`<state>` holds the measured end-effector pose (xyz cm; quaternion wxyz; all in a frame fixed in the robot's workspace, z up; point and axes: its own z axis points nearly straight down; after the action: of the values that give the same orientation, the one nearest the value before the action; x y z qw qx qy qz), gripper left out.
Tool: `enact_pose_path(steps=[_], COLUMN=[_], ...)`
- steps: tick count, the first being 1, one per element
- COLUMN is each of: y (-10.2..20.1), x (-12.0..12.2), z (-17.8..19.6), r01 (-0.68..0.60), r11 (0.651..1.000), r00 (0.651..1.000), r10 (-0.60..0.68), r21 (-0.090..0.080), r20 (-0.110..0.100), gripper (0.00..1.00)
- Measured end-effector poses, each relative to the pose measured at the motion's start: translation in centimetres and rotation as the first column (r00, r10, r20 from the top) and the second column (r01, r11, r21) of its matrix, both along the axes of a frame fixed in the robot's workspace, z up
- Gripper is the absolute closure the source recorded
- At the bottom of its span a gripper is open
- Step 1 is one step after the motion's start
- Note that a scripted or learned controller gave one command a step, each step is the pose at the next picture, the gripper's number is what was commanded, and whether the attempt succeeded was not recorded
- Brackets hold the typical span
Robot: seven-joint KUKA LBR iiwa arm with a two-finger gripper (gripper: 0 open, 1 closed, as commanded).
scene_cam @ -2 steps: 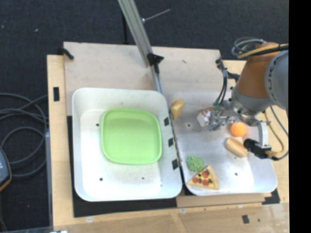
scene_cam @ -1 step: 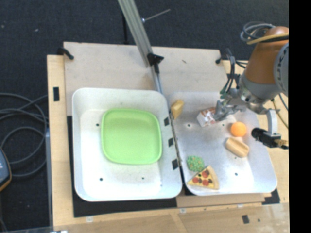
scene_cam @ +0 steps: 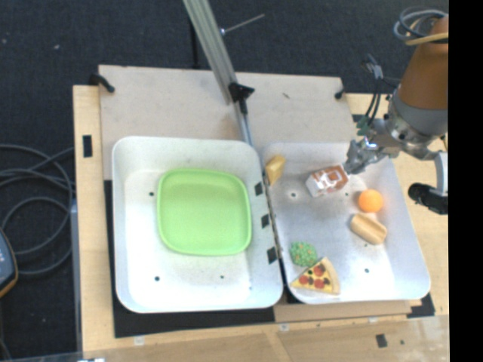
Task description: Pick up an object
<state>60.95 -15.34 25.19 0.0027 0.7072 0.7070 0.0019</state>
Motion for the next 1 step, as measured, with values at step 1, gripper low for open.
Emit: enact_pose_path(steps=[1], y=[-0.07], x=[0.04], z=[2.35], r01=[0.0], r11=[1.0], r00=[1.0], r10=[0.0], r21=[0.001], r20=[-0.004], gripper=[1.0])
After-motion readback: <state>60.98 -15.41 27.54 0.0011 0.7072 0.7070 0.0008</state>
